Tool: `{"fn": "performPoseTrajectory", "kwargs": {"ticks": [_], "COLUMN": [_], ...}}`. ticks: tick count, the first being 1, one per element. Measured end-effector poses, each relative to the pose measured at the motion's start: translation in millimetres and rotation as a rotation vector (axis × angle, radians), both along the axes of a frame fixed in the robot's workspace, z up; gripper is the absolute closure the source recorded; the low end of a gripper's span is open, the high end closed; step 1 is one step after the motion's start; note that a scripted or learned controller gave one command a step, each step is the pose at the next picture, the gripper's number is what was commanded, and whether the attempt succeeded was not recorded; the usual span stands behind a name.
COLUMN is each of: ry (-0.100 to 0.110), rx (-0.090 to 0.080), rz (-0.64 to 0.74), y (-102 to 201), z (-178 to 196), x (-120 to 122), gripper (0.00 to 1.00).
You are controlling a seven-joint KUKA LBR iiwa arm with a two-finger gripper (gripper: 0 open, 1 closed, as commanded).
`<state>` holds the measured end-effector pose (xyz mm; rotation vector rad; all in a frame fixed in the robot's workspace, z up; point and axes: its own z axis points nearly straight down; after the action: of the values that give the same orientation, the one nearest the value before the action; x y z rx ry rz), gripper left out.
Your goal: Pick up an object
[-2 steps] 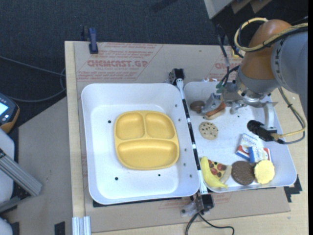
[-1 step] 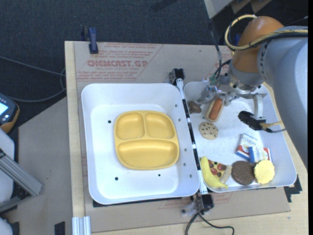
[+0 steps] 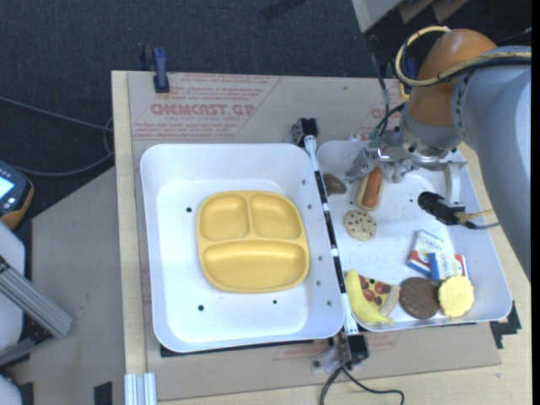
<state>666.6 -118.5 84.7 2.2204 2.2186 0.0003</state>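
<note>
My gripper [image 3: 381, 165] hangs over the far part of the right bin [image 3: 489, 268], under the grey arm with its orange band. Directly at its near side lies a hot dog [image 3: 369, 191], pointing towards the gripper; whether they touch I cannot tell. A small brown piece [image 3: 335, 184] lies left of the hot dog, by the bin's left wall. A chocolate-chip cookie [image 3: 360, 224] sits just nearer than the hot dog.
Near the right bin's front lie a banana [image 3: 364, 306], a pizza slice [image 3: 380, 289], a dark round cookie [image 3: 418, 298], a yellow disc [image 3: 456, 295] and a blue, red and white packet [image 3: 434, 258]. The left bin [image 3: 169, 251] holds a yellow divided plate [image 3: 252, 241].
</note>
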Motion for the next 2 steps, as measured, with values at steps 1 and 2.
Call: {"fn": "performPoseTrajectory", "kwargs": {"ticks": [1, 2], "ry": [0.000, 0.000], "rx": [0.000, 0.000], "rz": [0.002, 0.002], "y": [0.2, -0.2], "z": [0.3, 0.2], "x": [0.2, 0.1], "gripper": [0.00, 0.00]}}
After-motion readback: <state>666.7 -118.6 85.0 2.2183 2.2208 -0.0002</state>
